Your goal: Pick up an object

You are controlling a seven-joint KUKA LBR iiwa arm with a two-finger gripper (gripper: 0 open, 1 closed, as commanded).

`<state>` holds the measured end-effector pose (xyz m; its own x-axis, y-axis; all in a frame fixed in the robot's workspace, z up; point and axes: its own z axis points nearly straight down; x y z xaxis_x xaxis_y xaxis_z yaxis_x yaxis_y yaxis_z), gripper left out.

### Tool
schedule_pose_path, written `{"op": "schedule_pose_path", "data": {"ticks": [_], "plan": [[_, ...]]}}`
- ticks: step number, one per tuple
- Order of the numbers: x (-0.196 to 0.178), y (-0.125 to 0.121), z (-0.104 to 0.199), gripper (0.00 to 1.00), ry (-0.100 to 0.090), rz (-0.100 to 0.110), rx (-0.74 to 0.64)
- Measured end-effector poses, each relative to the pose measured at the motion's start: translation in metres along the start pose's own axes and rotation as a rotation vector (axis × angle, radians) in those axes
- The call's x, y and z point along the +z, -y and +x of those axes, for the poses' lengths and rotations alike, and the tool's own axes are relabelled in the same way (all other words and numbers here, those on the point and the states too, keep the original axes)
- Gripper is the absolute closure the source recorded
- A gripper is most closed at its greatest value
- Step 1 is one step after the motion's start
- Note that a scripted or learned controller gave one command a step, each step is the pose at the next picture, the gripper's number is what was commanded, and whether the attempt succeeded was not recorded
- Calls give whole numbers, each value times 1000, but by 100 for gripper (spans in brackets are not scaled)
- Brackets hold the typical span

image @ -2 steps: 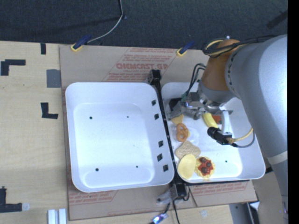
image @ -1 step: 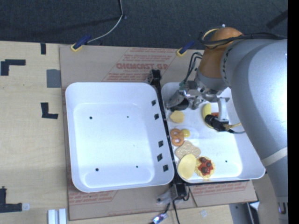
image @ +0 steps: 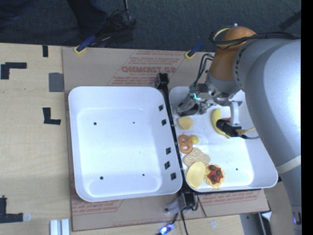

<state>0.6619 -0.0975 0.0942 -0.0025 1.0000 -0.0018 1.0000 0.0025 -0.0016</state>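
Observation:
The right bin (image: 244,155) holds several toy food items. A pale yellow piece (image: 185,123) lies near its left wall, and a yellow banana (image: 218,121) sits further right. Toward the front are a pretzel (image: 185,144), a small yellow ball (image: 194,140), a tan cracker (image: 197,156), a yellow oval (image: 195,174) and a red-topped piece (image: 214,175). My gripper (image: 190,106) hangs low over the bin's far left corner, just above the pale yellow piece. I see nothing held in it.
The left bin (image: 117,141) lies beside the right one, with a black divider (image: 168,131) between them. The grey arm (image: 274,92) covers the right bin's far right side. Cables run near the banana.

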Motion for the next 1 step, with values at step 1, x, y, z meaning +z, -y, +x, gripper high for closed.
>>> {"op": "schedule_pose_path", "data": {"ticks": [1], "plan": [[-96,47,58,100,-4,-5,-4]]}}
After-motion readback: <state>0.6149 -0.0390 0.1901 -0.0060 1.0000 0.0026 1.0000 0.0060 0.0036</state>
